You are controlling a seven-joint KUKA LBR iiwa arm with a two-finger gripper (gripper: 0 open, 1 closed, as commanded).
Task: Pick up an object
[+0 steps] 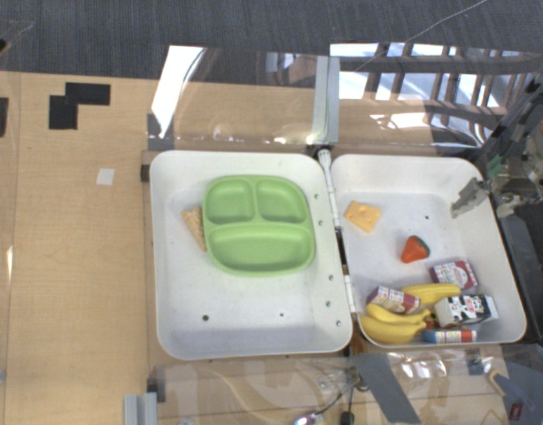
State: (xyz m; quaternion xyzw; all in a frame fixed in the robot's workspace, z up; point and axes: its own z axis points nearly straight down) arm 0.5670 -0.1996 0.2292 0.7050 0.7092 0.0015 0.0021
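At the right edge of the frame the hand (473, 197) hangs over the right bin's (430, 171) upper right corner, with nothing between its fingers that can be seen; whether they are spread or closed I cannot tell. In that bin lie a cheese wedge (363, 216) at upper left, a strawberry (415, 249) in the middle, and at the lower edge bananas (395, 323), a milk carton (466, 309), a maroon packet (454, 275) and a marker (449, 336). The left bin (178, 326) holds a green plate (257, 225) with a cracker (194, 227) touching its left side.
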